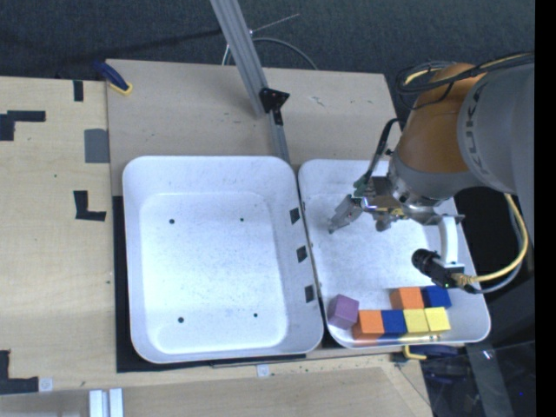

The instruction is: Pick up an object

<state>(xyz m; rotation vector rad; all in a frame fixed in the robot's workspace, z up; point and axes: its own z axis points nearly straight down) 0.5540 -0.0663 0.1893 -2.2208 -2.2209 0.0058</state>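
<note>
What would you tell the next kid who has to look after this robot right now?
Gripper: above the right bin, fingers spread, nothing between them.
Blocks: all in the right bin's near end. Purple block sits at the left; orange blocks, blue blocks and yellow blocks are bunched beside it.
Left bin: beside the right one.
Done: nothing picked up.
Left: reach toward the blocks, grab one, lift it.
</note>
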